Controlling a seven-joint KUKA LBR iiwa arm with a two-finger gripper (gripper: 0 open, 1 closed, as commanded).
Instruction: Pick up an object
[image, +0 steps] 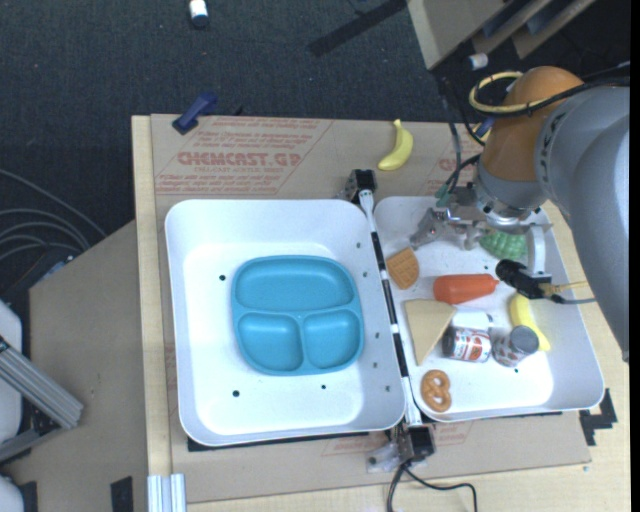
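Pretzel lies well below the pincer.

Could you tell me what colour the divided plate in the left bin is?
Light blue plate, camera view.

Just below the hand, a green object lies partly hidden under it. Further below lies an orange carrot on its side, with a waffle-like piece to its left. A yellow wedge, a red-labelled can, a small banana and a pretzel lie beyond.
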